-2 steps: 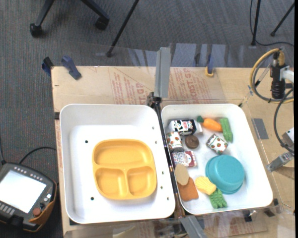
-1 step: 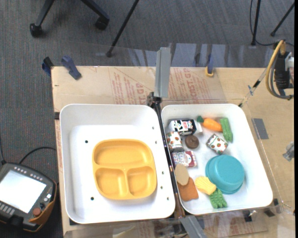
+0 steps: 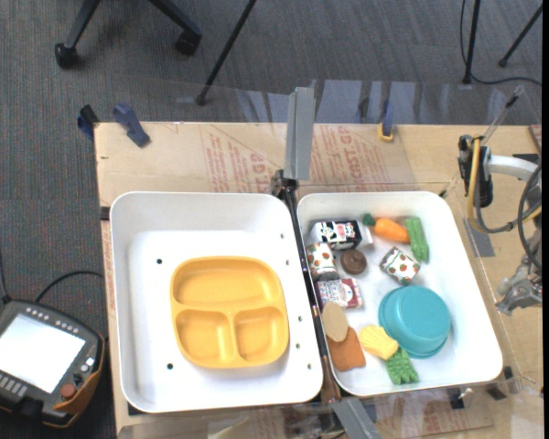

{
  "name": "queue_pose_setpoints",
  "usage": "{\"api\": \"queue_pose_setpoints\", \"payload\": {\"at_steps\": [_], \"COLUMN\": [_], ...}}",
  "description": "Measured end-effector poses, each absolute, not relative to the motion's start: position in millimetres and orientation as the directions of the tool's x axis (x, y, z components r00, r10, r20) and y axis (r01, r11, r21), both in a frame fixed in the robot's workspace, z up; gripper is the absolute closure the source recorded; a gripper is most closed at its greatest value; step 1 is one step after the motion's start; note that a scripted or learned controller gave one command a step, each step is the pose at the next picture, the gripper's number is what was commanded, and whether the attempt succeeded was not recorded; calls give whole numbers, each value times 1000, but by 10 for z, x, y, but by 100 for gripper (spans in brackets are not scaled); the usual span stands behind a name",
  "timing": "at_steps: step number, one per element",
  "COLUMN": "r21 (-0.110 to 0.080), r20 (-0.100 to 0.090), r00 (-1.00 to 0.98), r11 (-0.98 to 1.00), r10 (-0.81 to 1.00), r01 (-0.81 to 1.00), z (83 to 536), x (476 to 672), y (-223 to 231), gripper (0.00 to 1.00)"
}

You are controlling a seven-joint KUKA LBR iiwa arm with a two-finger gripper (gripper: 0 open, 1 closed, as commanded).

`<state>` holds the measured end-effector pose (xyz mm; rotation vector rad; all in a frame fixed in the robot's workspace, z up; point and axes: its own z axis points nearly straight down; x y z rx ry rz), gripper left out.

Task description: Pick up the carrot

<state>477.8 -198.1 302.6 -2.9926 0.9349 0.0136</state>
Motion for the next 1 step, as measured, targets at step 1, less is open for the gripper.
{"api": "queue_pose_setpoints", "payload": {"at_steps": [1], "r21": [-4], "r20": [-8], "r00": [824], "r11": [-824], "r10": [-566], "r01": [-567], "z": [3039], "x": [4785], "y": [-1969], "gripper": [0]}}
